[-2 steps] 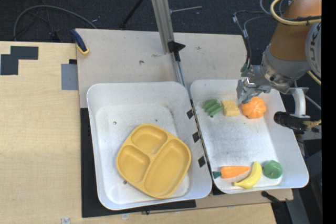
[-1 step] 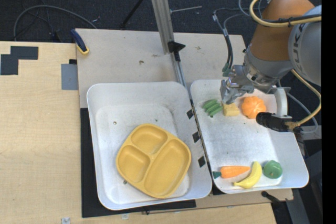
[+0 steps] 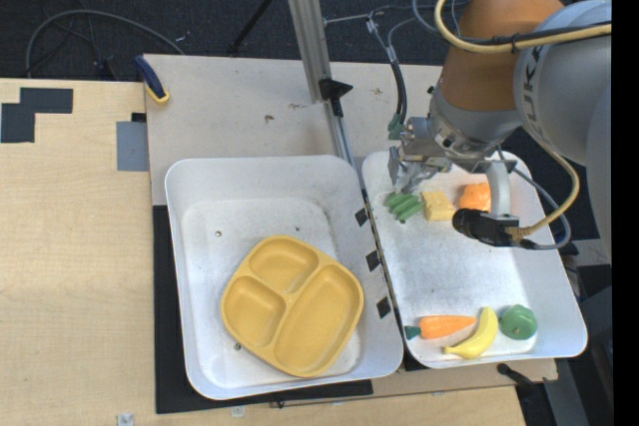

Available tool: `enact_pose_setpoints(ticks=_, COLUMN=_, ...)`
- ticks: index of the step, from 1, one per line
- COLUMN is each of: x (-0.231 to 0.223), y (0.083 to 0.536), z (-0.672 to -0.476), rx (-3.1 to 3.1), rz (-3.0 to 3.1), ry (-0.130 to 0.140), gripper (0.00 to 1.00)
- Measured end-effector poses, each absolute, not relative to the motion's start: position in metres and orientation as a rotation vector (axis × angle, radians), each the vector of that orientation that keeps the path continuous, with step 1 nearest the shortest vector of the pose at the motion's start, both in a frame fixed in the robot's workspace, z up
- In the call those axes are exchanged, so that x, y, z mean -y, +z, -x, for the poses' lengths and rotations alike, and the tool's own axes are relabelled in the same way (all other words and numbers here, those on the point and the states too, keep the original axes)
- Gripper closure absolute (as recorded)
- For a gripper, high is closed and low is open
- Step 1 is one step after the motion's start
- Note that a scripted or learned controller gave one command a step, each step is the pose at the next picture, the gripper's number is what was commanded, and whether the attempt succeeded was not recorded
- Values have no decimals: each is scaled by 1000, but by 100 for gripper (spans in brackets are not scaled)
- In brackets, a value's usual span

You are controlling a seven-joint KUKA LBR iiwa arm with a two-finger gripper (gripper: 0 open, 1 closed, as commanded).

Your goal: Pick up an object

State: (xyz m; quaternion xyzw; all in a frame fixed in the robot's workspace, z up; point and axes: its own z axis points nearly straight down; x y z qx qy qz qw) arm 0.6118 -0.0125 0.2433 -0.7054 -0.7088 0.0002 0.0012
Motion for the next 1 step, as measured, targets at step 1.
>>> enact_pose_setpoints(ticks=1, x=-31, y=232, z=-613, rx=2223, rz=2214, ry=5, gripper=100)
